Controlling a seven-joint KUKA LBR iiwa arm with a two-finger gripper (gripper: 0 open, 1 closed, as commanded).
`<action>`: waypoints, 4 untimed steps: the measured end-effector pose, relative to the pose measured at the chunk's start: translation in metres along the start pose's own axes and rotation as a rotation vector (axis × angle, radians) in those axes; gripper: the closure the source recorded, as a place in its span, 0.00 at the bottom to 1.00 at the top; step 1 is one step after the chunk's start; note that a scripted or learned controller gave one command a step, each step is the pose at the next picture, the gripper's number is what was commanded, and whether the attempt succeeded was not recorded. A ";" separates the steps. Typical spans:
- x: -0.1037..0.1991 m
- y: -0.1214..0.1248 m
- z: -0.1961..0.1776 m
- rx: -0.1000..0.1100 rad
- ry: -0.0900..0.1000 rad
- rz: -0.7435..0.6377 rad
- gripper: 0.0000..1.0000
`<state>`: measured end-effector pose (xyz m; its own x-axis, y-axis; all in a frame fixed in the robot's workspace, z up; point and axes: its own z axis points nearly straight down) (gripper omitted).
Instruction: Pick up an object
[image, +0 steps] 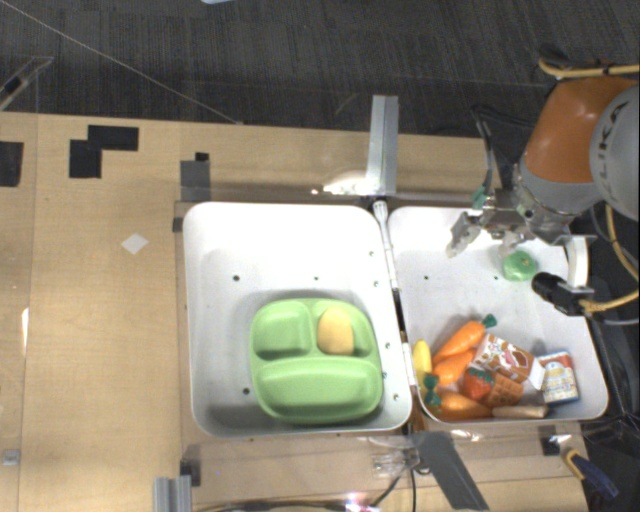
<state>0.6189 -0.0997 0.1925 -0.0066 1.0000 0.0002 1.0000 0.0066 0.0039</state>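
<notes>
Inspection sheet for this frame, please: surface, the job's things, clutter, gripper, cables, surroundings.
Surface: wooden bench bearing the left bin and the right bin side by side.
Job's things: right bin holds carrots, a snack packet, a small carton and a green piece; left bin holds a green tray with a yellow item in its upper right compartment.
Clutter: nothing seen.
Gripper: gripper over the right bin's far end, nothing between its fingers.
Cables: cables beside the wrist.
Surroundings: dark floor beyond the bench.
</notes>
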 end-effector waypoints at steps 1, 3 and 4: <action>-0.011 0.023 0.008 -0.003 -0.002 -0.069 0.00; -0.021 -0.104 0.097 -0.003 -0.001 -0.038 0.00; -0.040 -0.124 0.099 -0.020 -0.001 -0.024 0.00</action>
<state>0.4953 -0.1407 0.0929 -0.0308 0.9995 -0.0011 0.9992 0.0308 0.0242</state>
